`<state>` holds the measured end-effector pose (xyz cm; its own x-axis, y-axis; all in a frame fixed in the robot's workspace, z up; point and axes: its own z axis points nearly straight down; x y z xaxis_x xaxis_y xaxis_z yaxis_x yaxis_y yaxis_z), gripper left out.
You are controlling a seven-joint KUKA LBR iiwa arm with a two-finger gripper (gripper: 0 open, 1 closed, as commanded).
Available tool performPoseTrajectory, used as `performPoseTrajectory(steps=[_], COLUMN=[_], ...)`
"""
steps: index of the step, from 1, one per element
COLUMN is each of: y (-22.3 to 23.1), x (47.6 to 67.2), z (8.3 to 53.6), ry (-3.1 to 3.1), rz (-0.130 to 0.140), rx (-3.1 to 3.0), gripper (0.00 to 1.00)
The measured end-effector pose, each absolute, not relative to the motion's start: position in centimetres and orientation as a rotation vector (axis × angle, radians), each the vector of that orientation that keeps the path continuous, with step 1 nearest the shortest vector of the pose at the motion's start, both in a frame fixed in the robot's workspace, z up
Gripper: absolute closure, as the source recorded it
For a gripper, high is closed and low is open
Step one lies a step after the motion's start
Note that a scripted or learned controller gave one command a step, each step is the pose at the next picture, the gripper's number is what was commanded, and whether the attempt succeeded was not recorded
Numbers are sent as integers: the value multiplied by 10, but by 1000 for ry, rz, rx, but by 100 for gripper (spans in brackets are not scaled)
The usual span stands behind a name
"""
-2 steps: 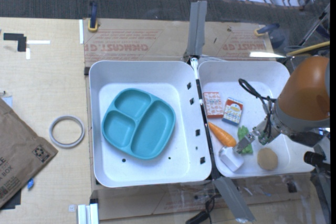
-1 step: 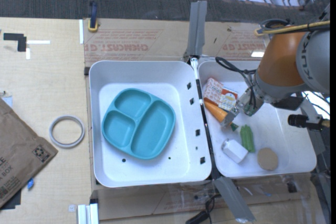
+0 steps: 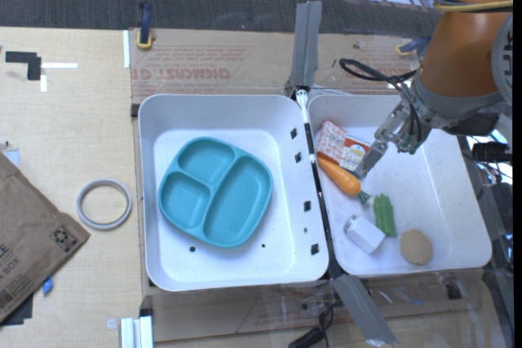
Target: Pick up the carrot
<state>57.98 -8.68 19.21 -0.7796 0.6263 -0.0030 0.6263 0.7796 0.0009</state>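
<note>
Lying in the right bin, the smooth, tapered orange carrot runs upper-left to lower-right, green top toward the lower right; the gripper hovers by it, finger spacing impossible to tell.

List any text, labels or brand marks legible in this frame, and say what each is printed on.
"CHEMCO..." style red lettering, upside down, on the cardboard sheet behind the bins: only partly legible.
"BOX", on the brown cardboard box at the left edge; the rest is cut off.
Print on the red and white packet beside the carrot: too blurred to read.
</note>
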Motion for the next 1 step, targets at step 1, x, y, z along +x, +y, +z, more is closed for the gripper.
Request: performPoseTrajectory(steps=[1], y=[-94], x=[539], z=[92], ry=[2903], rz=[0], rx=[1197], gripper=[0])
